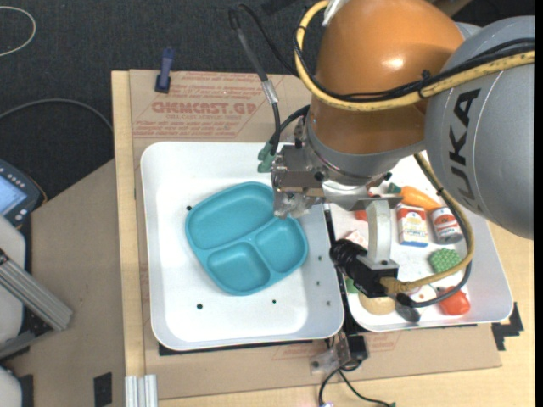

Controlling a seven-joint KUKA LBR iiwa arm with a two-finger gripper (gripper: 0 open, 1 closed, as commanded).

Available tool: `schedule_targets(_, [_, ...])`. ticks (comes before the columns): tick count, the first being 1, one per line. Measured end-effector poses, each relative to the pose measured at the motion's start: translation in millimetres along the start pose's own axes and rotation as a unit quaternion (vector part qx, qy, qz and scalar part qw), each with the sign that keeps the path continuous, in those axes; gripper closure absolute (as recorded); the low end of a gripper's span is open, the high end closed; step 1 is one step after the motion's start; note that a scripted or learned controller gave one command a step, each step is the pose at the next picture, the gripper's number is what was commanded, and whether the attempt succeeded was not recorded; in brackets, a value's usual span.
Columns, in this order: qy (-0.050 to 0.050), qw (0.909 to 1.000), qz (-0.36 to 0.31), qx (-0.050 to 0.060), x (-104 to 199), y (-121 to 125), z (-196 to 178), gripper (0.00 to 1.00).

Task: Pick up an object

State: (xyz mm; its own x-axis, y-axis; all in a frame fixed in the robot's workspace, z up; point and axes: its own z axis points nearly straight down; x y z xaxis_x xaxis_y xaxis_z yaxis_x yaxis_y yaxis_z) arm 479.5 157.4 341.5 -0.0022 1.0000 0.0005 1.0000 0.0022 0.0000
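Observation:
A teal divided plate lies in the left bin, with three compartments facing up. My gripper hangs over the plate's right rim, close to the wall between the bins. The large orange wrist hides most of the fingers. In the right bin lie an orange carrot-like piece, a small white carton, a small red-and-white can, a green piece and a red piece.
The arm covers the upper part of the right bin. A brown cardboard sheet lies under and behind the bins. A blue clip sits at its far left corner. Dark floor and cables surround the bench.

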Motion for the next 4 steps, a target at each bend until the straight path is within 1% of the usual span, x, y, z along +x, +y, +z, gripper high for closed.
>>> schedule_targets(1, [0.0, 1.0, 0.0, -0.001, 0, 1, -10, 1.0])
schedule_targets(2, [0.004, 0.9999, -0.001, -0.01, 32, 1, -170, 1.0])
schedule_targets(3, [0.0, 1.0, -0.001, -0.001, 70, 41, -140, 1.0])
schedule_targets(4, [0.002, 1.0, 0.0, -0.004, 67, 24, -197, 1.0])
